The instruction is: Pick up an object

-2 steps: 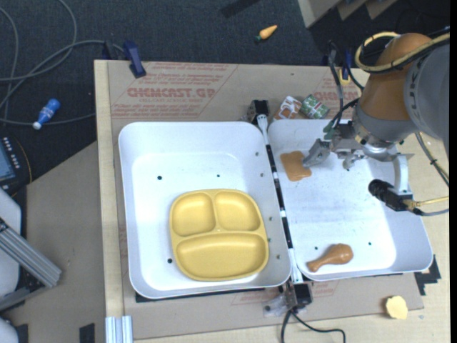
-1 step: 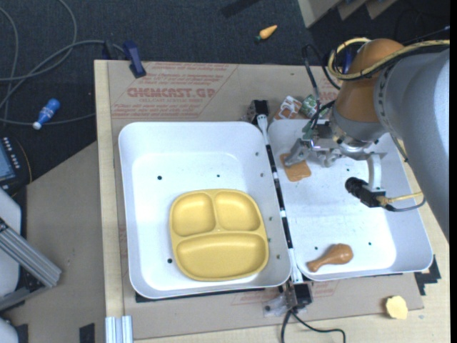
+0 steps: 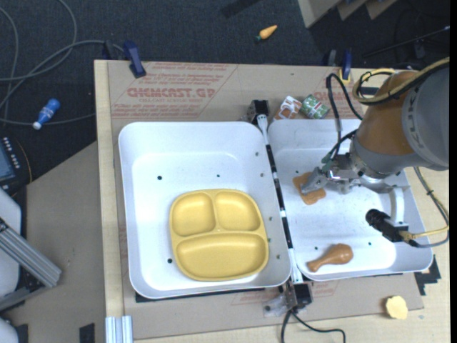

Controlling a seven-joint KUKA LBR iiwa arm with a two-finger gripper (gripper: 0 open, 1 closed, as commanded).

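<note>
In the right bin (image 3: 357, 224) a small orange-brown lump (image 3: 311, 192) lies near the left wall. My gripper (image 3: 323, 179) is down on top of it, reaching in from the right, and its tip covers the lump's upper part. A tan toy drumstick (image 3: 330, 256) lies near that bin's front edge, apart from the gripper. In the left bin (image 3: 143, 156) a yellow divided plate (image 3: 218, 234) sits towards the front.
The grey arm with its orange band (image 3: 389, 123) hangs over the right bin's back right. Small packets (image 3: 303, 107) lie behind the bin on the bench. A yellow piece (image 3: 395, 306) sits at the bench's front right corner. Black cable (image 3: 389, 227) crosses the right bin.
</note>
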